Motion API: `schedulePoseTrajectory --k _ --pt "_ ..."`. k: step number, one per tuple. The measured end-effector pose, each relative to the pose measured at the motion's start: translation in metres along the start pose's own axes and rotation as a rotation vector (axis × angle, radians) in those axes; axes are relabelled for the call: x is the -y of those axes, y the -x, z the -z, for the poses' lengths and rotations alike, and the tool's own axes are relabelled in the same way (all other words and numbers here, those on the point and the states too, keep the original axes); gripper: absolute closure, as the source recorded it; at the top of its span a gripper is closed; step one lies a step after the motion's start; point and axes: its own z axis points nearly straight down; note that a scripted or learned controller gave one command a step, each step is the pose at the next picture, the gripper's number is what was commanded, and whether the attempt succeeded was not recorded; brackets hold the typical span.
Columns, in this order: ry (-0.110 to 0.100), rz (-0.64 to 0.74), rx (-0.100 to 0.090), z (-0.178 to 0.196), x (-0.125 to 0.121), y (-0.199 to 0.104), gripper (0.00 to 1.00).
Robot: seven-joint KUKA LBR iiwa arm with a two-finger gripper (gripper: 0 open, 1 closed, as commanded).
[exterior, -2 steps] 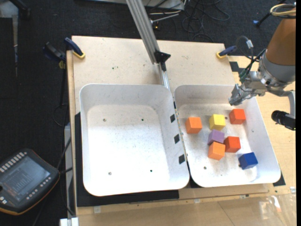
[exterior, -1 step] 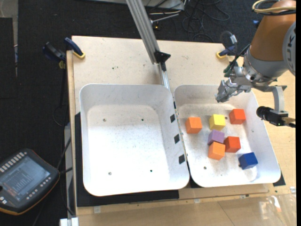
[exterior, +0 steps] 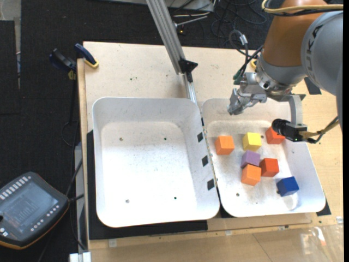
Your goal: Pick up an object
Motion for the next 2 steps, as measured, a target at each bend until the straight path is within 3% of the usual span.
schedulePoseTrajectory --k 2 --pt "-0.002 -0.001 0.000 -0.011 -0.016 -0.119 1.00"
